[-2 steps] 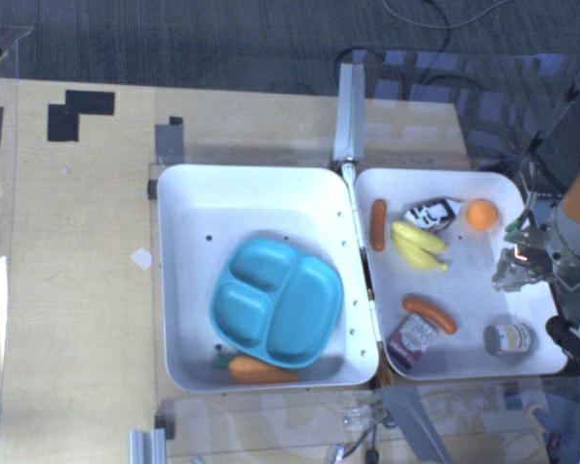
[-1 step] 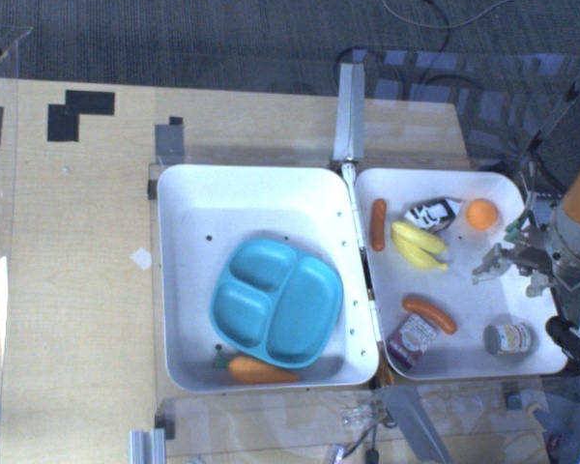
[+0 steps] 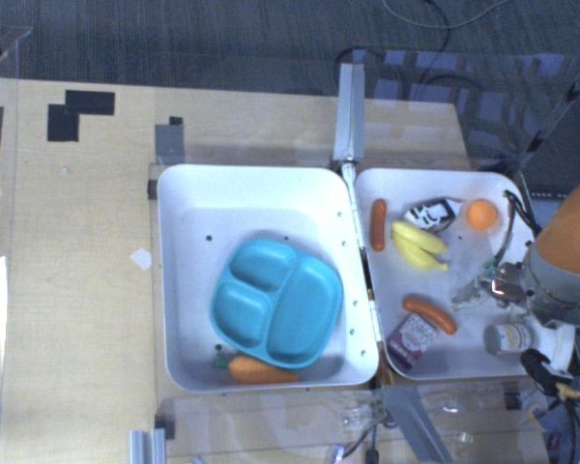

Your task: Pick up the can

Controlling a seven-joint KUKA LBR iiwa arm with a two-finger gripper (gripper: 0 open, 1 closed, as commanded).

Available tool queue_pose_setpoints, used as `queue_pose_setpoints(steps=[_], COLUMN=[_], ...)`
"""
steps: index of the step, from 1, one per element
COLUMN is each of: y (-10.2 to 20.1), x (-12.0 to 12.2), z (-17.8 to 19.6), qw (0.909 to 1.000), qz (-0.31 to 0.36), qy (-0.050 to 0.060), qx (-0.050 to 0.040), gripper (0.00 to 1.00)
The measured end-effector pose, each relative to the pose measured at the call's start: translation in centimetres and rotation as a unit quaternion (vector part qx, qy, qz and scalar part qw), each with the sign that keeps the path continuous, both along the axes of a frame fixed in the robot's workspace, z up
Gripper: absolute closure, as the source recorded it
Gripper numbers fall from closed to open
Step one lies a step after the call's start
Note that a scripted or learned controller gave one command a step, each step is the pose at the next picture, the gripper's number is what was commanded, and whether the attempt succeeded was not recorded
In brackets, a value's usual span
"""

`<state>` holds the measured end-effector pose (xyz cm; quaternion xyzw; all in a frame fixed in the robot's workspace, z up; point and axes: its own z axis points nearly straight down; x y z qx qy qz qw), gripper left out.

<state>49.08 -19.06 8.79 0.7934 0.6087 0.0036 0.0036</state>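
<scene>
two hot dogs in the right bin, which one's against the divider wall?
The upright-lying hot dog at the bin's top left, along the divider; the other hot dog lies diagonally mid-bin by the can.

even, soft overhead light, faint shadows inside the white bins, slightly grainy but sharp.

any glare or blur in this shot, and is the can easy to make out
In the camera view, the light is even and soft; the white right bin is bright but not blown out. The can, dark red, lies at that bin's near left corner, its label too small to read. Reflections streak the clear panel at the left. The arm at the right edge looks slightly soft.
</scene>
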Motion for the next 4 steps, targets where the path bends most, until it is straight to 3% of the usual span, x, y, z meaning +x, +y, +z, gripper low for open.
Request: queue_pose_setpoints(steps=[1, 2, 3, 4], y=[-0.5, -0.5, -0.5, -0.5], x=[-0.3, -0.1, -0.1, 0.1], z=[1.9, 2.8, 2.8, 3.7], qw=[1.0000, 1.0000, 1.0000, 1.0000], qz=[-0.002, 0.000, 0.000, 0.003], qy=[0.004, 0.004, 0.004, 0.003], qx=[0.0006, 0.0005, 0.0005, 0.0003], gripper=[0.00, 1.00, 0.00, 1.00])
